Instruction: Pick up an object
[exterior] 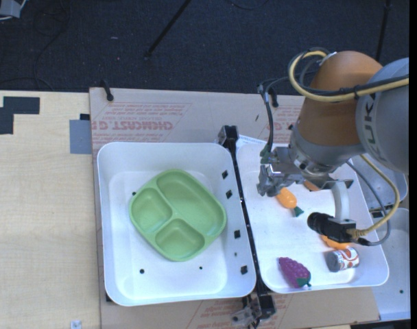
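— Orange toy in the right bin, short, with a green tip. See it? It lies just beside the claw, on the side toward the arm.

— I see it. Is the claw on it?

— Hard to say. The claw hangs low over the far part of that bin, near the edge shared with the left bin. The wrist's bulk covers much of it, so I cannot tell whether it is spread or pressed together. As far as I can make out, the toy lies on the bin floor next to it.

— What else is in there?

— A purple bunch of grapes by the near rim. A red-and-white can is on its side toward the near right corner, its label too small to read. Both are well apart from the claw. There is also an orange piece, mostly covered by the robot's own hardware. Only a sliver peeks out, so I can't say what it is.

— And the left bin?

— A green plate with three compartments, lying flat in the middle. Both bins rest on a cardboard sheet with red print I can't read, on the pale table. The arm runs out of sight to the right.
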`<state>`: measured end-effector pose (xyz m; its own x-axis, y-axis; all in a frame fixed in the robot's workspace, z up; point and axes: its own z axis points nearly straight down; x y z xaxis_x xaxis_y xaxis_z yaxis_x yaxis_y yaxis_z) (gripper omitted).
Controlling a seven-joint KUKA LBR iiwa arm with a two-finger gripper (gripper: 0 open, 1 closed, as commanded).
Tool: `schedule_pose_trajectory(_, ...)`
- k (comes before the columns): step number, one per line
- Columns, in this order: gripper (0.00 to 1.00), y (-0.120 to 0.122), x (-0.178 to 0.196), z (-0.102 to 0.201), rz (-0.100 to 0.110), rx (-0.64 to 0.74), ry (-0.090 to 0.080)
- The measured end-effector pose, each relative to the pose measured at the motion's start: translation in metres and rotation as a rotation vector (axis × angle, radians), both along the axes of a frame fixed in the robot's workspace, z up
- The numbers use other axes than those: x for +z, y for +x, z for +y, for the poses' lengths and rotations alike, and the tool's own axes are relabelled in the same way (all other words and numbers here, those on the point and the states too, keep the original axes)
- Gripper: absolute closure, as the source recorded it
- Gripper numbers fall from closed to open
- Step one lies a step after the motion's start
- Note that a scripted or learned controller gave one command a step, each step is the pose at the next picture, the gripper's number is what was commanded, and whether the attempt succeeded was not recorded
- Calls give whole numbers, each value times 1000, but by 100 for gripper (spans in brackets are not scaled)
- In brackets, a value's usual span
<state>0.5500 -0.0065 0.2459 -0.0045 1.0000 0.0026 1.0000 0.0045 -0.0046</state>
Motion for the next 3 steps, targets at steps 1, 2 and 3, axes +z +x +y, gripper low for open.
schedule_pose_trajectory(1,100,-9,-16,49,2,0,-1)
schedule_pose_trajectory(2,100,-9,-29,102,2,-1,-2)
schedule_pose_trajectory(3,0,-9,-28,100,1,-3,-3)
